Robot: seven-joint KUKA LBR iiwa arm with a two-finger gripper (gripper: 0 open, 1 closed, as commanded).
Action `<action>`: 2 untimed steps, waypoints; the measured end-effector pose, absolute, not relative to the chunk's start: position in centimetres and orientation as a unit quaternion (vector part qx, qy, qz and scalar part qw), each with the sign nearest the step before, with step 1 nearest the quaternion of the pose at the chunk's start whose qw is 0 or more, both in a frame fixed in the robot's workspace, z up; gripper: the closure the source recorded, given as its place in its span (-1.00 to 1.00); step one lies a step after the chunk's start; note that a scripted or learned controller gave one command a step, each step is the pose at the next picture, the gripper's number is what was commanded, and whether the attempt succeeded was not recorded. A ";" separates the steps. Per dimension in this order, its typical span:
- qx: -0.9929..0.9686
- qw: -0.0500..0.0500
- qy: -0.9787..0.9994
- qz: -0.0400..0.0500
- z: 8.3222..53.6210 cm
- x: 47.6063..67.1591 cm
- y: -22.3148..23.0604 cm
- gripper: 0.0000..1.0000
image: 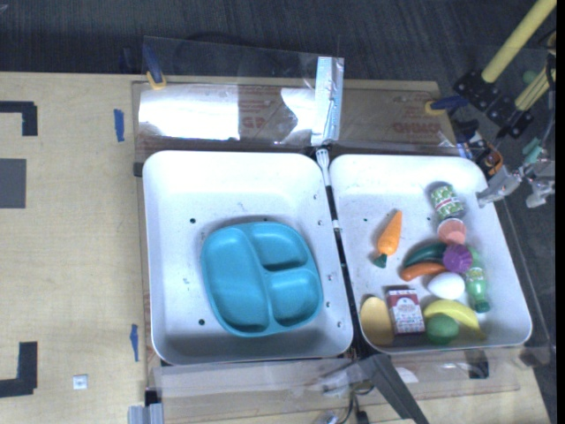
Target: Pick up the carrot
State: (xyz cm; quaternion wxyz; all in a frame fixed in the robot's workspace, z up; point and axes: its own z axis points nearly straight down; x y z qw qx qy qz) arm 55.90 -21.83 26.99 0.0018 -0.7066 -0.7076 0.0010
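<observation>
Lying near-upright in the right bin (353, 193), carrot (389, 234), leftward of gripper (516, 184), grip state indiscernible.

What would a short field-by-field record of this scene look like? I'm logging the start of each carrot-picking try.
target: carrot, lying in the right bin, apart from the other items
carrot pose: flat, tilted, green end toward the near side
neighbours: toy foods and a small can clustered right of it; red box near the front
left bin: holds a blue divided tray
gripper: at the right bin's far right corner, away from the carrot
task status: carrot not yet picked up
</observation>
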 end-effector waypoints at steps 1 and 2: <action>-0.609 0.003 -0.794 0.001 17.4 53.6 -16.1 -1.00; -0.528 -0.001 -0.850 0.000 23.4 53.6 -13.1 -1.00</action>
